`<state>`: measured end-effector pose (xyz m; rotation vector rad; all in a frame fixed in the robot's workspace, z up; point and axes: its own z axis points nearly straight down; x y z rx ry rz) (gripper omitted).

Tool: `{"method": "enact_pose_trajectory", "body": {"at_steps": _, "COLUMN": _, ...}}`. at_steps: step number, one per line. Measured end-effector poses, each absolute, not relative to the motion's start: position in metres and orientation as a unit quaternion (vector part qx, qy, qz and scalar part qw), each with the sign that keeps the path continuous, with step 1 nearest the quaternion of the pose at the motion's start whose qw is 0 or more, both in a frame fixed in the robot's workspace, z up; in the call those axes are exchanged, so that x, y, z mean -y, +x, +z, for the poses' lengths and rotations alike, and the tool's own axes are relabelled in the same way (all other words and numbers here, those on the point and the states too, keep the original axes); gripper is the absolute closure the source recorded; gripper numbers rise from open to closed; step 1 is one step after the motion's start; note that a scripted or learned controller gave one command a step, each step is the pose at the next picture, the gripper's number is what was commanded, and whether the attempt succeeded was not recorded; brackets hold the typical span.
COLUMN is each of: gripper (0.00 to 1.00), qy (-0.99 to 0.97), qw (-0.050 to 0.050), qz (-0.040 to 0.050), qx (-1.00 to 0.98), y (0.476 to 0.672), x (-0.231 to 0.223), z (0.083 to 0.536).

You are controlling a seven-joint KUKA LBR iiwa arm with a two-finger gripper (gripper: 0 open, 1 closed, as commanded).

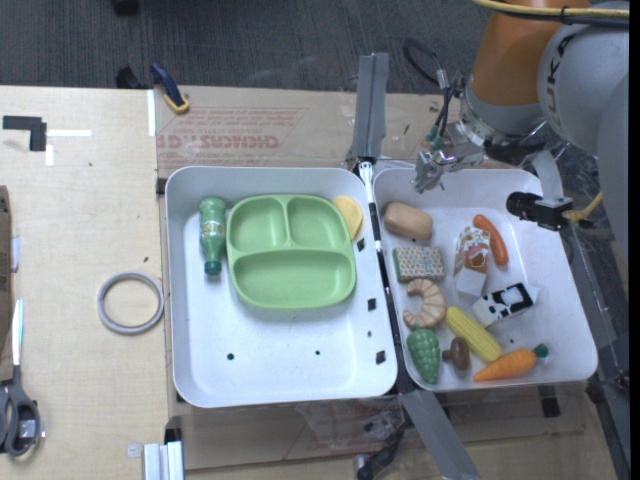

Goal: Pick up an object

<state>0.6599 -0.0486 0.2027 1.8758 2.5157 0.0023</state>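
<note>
Your gripper (433,168) is hovering over the far edge of the right bin (570,298), near the divider; you cannot tell how it is set. Nothing is hanging from it. The pickable things are lying in that bin: a potato (408,221) nearest the gripper, a croissant (424,303), corn (472,333) and a carrot (508,364). The left bin (270,368) is carrying a green divided plate (291,250) and a green bottle (212,233).

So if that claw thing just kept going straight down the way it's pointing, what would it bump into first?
Most likely bare bin floor. The gripper hangs over the far corner of the right bin, pointing down. The closest thing is the potato, just nearer the camera; depth is hard to judge from one slanted view, so it might graze that.
</note>
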Motion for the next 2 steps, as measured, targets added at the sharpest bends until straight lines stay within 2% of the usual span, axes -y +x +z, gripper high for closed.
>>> {"method": "enact_pose_trajectory", "body": {"at_steps": 1, "gripper": 1.00, "qy": 0.597, "qw": 0.002, "qz": -0.0001, "qx": -0.802, "y": 0.6600, "x": 0.0496, "z": 0.2109}}
{"method": "enact_pose_trajectory", "body": {"at_steps": 2, "gripper": 0.00, "qy": 0.597, "qw": 0.002, "qz": -0.0003, "qx": -0.802, "y": 0.6600, "x": 0.0495, "z": 0.2108}}
